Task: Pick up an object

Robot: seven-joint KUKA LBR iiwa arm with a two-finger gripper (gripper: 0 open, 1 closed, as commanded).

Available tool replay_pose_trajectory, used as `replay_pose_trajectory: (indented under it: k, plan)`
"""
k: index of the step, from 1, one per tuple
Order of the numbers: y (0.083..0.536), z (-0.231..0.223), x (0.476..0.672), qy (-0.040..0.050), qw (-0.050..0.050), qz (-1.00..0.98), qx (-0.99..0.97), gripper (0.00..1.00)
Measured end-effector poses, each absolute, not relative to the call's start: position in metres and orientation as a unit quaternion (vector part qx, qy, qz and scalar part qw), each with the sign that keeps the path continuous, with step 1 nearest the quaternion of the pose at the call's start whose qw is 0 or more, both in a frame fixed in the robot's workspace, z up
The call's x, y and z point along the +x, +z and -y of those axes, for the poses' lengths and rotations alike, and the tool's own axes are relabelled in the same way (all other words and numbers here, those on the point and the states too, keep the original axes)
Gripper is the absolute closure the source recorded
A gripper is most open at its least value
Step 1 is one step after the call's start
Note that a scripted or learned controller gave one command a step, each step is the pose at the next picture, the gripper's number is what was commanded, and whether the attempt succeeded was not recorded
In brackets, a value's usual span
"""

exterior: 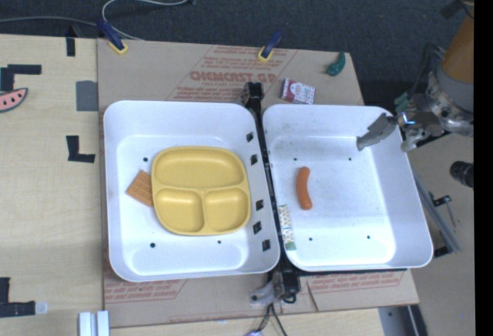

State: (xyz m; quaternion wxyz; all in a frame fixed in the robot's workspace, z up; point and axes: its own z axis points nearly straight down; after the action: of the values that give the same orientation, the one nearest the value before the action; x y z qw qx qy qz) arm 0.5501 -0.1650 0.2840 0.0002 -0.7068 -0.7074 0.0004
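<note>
Left bin (123, 250): yellow tray (202, 189), cracker (140, 189) | right bin (400, 238): sausage (304, 188)

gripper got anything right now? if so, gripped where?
Nothing held. The gripper sits over the right bin's upper right corner with nothing between its fingers; the orange sausage lies apart on that bin's floor.

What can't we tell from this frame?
- Gripper: small and blurred at the right bin's upper right corner; finger state unreadable.
- Cracker: its right part hidden under the yellow plate in the left bin.
- Arm: cut off by the right edge.
- Sausage: fully visible, nothing holding it.
</note>
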Motion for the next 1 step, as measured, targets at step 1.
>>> replay_pose_trajectory:
  k: [1]
  plan:
    - [0.1728,0.1104,0.5138,0.0008,0.002,0.708,-0.707,0.00]
